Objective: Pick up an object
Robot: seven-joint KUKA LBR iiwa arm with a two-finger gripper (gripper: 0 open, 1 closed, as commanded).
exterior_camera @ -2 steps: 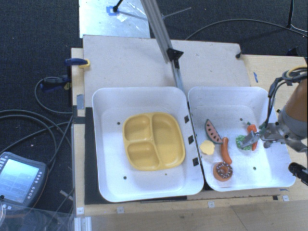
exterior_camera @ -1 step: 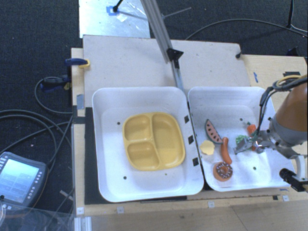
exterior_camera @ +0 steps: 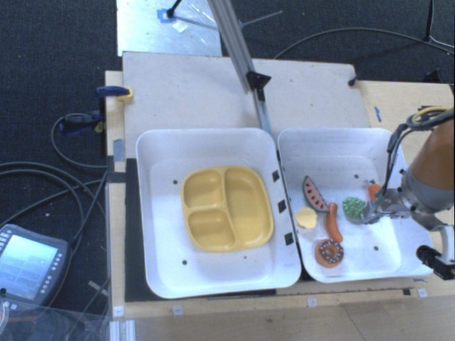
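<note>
while the grey arm (exterior_camera: 434,169) is reaching in from the right, its jaws (exterior_camera: 371,214) are sitting low inside the right bin (exterior_camera: 334,144), just beside a green broccoli-like piece (exterior_camera: 353,207) and near a small orange piece (exterior_camera: 373,190); whether they are spread or pressed together i cannot tell, and nothing is showing between them. toy foods are lying in that bin's left and near part: a watermelon slice (exterior_camera: 314,194) leaning along the left side, an orange sausage (exterior_camera: 333,223) lying just right of it, a pale yellow piece (exterior_camera: 306,219) sitting to the left of the sausage, and a brown sprinkled doughnut (exterior_camera: 329,252) resting at the sausage's near end. the left bin (exterior_camera: 163,155) is holding a yellow divided tray (exterior_camera: 227,208) lying flat at its middle. both bins are sitting side by side on the pale surface (exterior_camera: 306,91).
</note>
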